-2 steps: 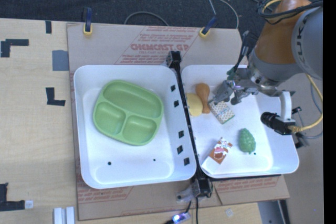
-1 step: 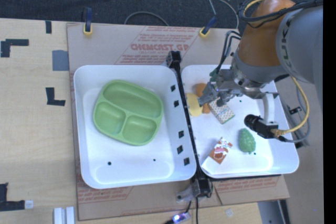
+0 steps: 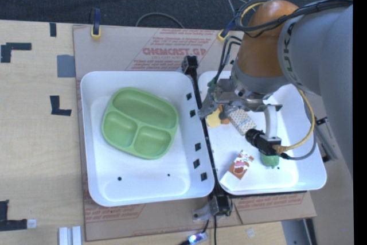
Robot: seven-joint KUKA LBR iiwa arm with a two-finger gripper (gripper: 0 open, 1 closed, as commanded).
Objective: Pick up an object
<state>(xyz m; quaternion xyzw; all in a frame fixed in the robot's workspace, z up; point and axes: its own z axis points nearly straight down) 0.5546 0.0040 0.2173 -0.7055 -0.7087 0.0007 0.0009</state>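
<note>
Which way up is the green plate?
Right side up: the green plate lies flat in a white bin, its three hollows facing up.

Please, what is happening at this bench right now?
The arm leans over the right bin, its gripper low beside a yellow item. I cannot tell if it holds anything. A red packet and a green item lie in that bin; a green plate lies in the left bin.

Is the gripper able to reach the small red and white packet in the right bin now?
Probably yes: the red and white packet lies uncovered with bare floor around it, and the gripper hangs above the same right bin.
</note>
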